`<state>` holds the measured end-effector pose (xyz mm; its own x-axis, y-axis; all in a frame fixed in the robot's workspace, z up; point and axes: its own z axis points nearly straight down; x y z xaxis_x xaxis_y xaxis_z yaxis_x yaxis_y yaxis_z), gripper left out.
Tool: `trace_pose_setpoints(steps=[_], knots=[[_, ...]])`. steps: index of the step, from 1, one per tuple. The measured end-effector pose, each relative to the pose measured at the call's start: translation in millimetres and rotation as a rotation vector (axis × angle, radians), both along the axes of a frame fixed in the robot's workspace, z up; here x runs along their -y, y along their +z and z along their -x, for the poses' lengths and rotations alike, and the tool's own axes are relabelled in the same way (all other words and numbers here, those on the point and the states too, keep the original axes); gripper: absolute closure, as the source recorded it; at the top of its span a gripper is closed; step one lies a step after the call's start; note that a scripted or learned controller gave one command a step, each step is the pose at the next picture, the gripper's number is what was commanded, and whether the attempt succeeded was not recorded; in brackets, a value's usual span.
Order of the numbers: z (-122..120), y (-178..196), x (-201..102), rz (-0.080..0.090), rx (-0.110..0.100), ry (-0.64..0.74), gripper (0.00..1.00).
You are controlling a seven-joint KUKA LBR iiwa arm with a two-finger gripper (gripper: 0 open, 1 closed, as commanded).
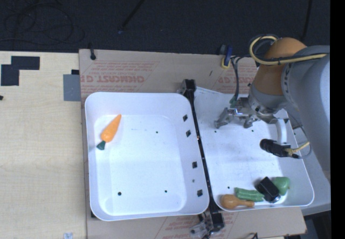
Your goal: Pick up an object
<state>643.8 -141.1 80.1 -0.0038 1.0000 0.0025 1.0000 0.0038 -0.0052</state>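
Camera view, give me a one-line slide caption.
Gripper hovers over the right bin, away from toys clustered at its near edge; toy carrot lies in the left bin.

Red print is seen upside down on the cardboard sheet (140, 70) beneath the bins. Its letters cannot be made out with certainty.

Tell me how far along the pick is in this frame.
Nothing looks picked yet. The claw sits over bare floor in the upper part of the right bin, with no object between its fingers. The green, black and tan items lie clustered at that bin's lower edge, and the toy carrot lies in the left bin. Reaching an object, closing on it and lifting all remain.
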Motion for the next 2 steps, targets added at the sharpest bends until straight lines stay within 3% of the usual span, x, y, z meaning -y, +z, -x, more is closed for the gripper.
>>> trace_pose_setpoints(steps=[1, 2], knots=[[-2.4, 130.8, -56.6, 0.001, 0.015, 0.002, 0.00], [-0.3, 214.0, -108.1, 0.002, 0.009, 0.001, 0.00]])
